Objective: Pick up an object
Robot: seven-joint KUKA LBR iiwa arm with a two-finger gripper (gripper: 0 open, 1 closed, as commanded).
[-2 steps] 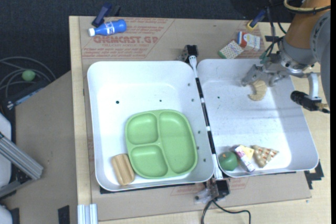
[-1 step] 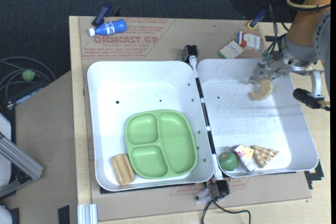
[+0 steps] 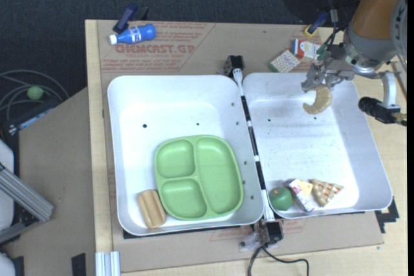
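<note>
My gripper (image 3: 319,84) hangs over the far right part of the right bin (image 3: 362,152). A tan crescent-shaped piece (image 3: 319,102) sits between its fingertips and juts out below them, so the fingers are shut on it. At the near edge of the same bin lie a green round fruit (image 3: 281,199), a small printed packet (image 3: 301,194) and a pizza-slice toy (image 3: 326,190).
The left bin (image 3: 129,113) holds a green divided plate (image 3: 197,176) and a tan block (image 3: 151,208) by its near left corner. On the bench behind the bins lie a blue and white bottle (image 3: 132,34) and some small cards (image 3: 285,61). A black bar (image 3: 247,119) runs between the bins.
</note>
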